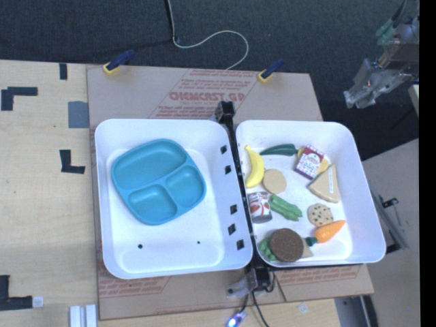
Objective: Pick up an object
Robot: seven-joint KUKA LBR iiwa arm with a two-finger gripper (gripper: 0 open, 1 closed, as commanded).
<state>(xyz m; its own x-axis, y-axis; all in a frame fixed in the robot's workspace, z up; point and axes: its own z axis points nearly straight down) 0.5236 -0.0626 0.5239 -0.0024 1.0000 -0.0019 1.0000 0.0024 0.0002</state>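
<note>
Two bins — gripper above right, toy food

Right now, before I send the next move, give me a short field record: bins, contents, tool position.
left bin: holds a blue divided plate
right bin: banana, soup can, cookie, carrot, burger, red box, other toy foods
tool: outside the bins, beyond the right bin's far right corner
tool grip: cannot tell
</note>
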